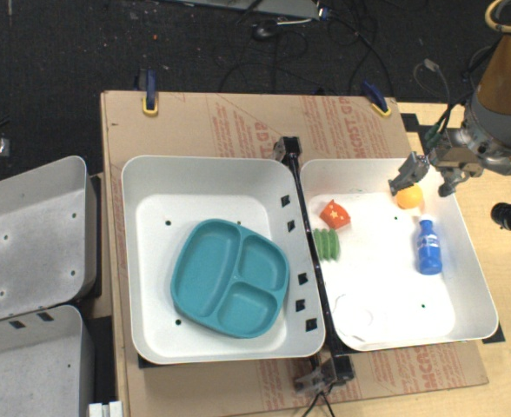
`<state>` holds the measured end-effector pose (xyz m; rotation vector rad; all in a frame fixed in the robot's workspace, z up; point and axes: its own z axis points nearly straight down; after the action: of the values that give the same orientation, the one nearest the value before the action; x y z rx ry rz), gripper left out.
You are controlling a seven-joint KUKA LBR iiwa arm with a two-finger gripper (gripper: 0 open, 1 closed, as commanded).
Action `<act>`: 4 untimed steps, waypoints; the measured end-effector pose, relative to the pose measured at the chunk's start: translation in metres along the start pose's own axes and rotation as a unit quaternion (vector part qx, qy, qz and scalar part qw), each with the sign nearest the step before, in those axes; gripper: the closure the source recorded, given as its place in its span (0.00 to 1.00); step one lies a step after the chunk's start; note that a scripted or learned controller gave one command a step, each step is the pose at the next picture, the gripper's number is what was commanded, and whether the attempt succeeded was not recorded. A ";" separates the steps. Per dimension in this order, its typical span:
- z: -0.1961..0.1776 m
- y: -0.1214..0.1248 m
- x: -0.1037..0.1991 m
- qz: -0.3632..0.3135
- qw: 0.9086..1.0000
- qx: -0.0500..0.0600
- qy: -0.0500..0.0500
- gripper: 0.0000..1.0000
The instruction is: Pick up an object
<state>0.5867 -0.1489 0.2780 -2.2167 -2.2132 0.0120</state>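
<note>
In the right bin (464,320) lie a red toy (335,215) and a green toy (328,245) near its left wall, a blue bottle (428,248) toward the right, and an orange ball (409,198) near the back. My gripper (429,178) hangs open just above the orange ball, one dark finger (407,175) to the ball's left and the other to its right. Nothing is held between the fingers. The arm with its orange band (504,76) enters from the upper right.
The left bin (151,181) holds a teal divided plate (230,278). A black divider (303,233) runs between the bins. Both bins rest on a cardboard sheet (238,120) clamped at the back. Spare white trays (29,233) lie at far left.
</note>
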 end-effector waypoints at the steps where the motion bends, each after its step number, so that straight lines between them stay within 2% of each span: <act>1: -0.007 0.002 0.000 -0.001 1.000 -0.006 -0.001 0.00; 2: 0.047 0.013 0.000 -0.001 1.000 -0.004 -0.001 0.00; 4: 0.166 0.009 -0.014 0.000 1.000 -0.004 0.000 0.00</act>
<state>0.5933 -0.1626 0.1122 -2.2206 -2.2173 0.0041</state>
